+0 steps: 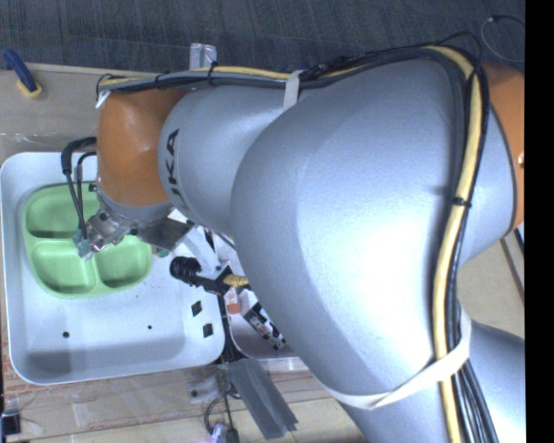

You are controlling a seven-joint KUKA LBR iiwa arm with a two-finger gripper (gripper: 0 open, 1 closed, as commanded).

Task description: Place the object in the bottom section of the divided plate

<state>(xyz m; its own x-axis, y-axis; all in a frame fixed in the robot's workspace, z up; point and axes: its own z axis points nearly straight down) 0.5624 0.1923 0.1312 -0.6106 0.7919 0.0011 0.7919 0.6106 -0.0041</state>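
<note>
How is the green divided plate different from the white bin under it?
The plate is light green; the bin is white. The plate is rounded and split by ridges into sections, while the bin is one shallow tray with rounded corners. The plate is the smaller of the two and lies inside the bin, toward its upper left part. The arm covers part of the plate and of the bin. Both are shallow and open on top.
</note>
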